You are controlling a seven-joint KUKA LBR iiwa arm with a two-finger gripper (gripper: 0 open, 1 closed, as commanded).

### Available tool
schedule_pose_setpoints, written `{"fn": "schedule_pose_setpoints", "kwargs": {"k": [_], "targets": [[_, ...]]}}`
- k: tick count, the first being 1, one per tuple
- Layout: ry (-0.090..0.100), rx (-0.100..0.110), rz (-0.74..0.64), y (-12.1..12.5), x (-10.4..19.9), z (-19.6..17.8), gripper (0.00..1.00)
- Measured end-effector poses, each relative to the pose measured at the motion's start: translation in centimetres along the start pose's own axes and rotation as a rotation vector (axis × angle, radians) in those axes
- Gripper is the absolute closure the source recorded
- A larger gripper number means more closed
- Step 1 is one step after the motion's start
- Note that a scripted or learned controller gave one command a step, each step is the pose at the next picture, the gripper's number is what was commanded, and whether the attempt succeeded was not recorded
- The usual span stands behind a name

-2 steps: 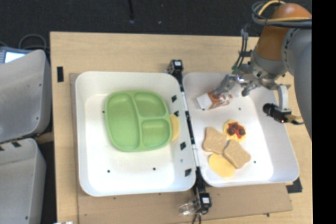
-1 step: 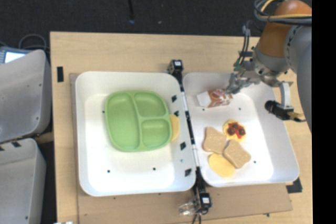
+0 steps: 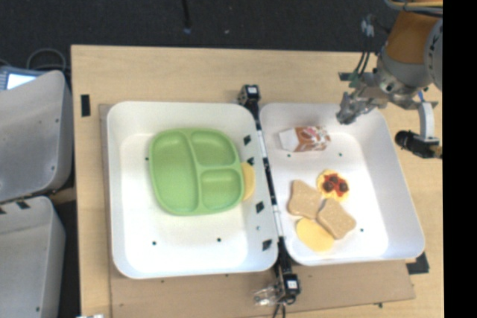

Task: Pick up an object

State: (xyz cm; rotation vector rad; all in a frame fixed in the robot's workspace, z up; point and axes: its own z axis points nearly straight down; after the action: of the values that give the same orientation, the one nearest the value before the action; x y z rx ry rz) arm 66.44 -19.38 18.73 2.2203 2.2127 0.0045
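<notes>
While the gripper (image 3: pixel 349 114) hovers at the right bin's (image 3: pixel 373 153) one o'clock, finger state untellable, the wrapper (image 3: pixel 304 138) lies crosswise at its eight o'clock; toast (image 3: pixel 320 211) sits nearer.

We look down from one fixed camera above the bench (image 3: pixel 223 71), tilted at a slant and far enough back to take in both white bins: the left bin (image 3: pixel 127 234) and the right bin (image 3: pixel 380 160). The arm (image 3: pixel 410 41) enters near the bench's right edge.
</notes>
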Motion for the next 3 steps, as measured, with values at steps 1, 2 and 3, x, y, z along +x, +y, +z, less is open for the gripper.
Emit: {"fn": "schedule_pose_setpoints", "kwargs": {"k": [1, 2, 3], "targets": [[0.002, 0.003, -0.003, 0.1, -0.1, -2.0, 1.0], [0.002, 0.007, -0.007, -2.1, 4.7, -1.8, 1.0], [0.005, 0.005, -0.01, -2.8, 10.0, -3.4, 1.0]]}}
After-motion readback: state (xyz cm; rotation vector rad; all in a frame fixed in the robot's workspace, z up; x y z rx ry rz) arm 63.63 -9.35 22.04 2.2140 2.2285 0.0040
